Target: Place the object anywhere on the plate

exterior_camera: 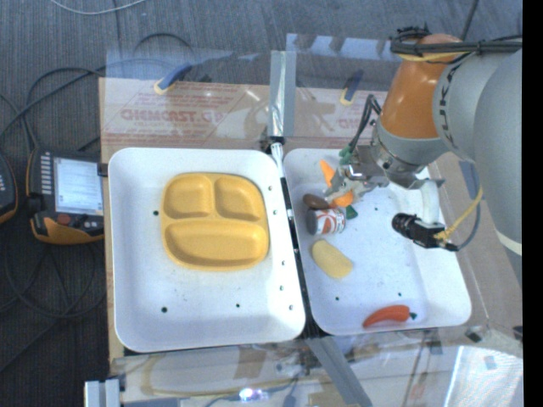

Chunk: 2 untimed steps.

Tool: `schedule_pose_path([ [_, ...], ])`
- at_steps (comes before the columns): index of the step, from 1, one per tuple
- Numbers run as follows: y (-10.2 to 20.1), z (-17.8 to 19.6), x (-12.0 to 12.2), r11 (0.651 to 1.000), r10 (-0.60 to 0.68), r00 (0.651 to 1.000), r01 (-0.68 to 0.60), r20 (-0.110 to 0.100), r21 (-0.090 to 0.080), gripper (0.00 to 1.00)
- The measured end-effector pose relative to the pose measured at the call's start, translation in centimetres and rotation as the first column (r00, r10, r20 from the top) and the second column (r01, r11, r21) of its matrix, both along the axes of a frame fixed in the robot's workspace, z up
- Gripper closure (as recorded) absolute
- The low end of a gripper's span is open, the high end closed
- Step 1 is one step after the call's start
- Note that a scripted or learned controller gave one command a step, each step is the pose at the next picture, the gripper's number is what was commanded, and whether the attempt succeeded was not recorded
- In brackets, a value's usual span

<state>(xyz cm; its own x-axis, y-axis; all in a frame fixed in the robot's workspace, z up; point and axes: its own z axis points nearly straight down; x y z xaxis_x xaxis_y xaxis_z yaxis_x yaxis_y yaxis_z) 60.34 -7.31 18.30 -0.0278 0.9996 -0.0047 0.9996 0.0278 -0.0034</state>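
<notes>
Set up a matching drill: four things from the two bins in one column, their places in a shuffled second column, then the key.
Things:
1. yellow plate
2. red pepper
3. pale yellow piece
4. pincer

Places:
A. near front edge of right bin
B. middle of left bin
C. above the right bin's far part
D. right bin, beside the divider

Pairs: 1-B, 2-A, 3-D, 4-C
</notes>
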Motion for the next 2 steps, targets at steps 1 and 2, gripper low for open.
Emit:
schedule_pose_path([
  [1,6.6,0.0,2.1,0.993,0.120,0.993,-0.120,0.000,0.003,1.00],
  [2,13.4,0.0,1.5,0.982,0.190,0.982,-0.190,0.000,0.004,1.00],
])
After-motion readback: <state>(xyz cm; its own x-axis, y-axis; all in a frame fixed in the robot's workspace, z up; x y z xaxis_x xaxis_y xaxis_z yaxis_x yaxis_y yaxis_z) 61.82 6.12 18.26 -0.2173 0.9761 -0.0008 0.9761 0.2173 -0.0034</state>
